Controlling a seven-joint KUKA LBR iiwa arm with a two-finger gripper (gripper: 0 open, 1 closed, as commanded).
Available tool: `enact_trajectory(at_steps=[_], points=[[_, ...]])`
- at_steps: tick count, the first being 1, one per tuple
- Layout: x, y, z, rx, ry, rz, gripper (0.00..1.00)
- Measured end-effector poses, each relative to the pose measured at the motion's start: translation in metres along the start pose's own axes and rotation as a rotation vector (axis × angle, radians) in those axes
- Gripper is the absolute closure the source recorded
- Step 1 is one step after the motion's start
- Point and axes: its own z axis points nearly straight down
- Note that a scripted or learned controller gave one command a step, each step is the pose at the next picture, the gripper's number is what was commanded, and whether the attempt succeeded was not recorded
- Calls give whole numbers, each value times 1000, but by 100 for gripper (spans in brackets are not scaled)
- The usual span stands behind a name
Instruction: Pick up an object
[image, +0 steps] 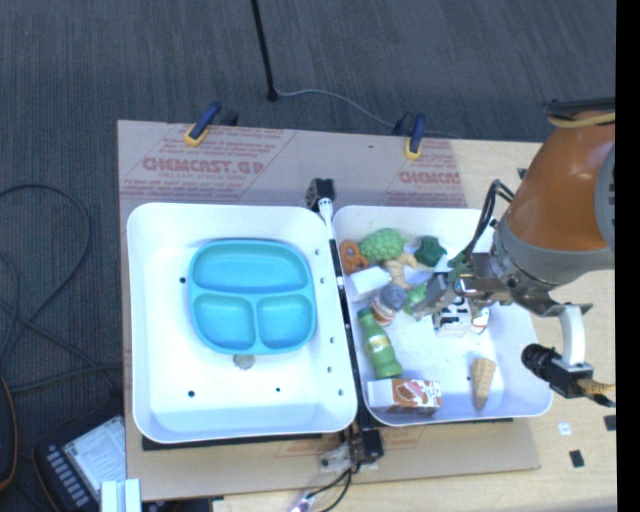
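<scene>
My gripper (447, 297) hangs low over the middle of the right bin (510, 405), under the orange wrist band. Its dark fingers point left toward a small grey-capped bottle (388, 299). Around it lie a green leafy toy (381, 245), a dark green piece (430, 249), an orange-red round item (352, 257), a green bottle (378, 343), a red-brown carton (415, 394) and an ice cream cone (483, 380). Nothing can be seen held between the fingers.
The left bin (160, 400) holds a blue three-compartment tray (251, 295) with a small grey object (243, 361) at its front edge. Both bins rest on a cardboard sheet (200, 160) held by two clamps at the back.
</scene>
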Motion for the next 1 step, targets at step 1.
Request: enact_trajectory(at_steps=[1], points=[[0, 0, -10, 0, -1, 0, 100]])
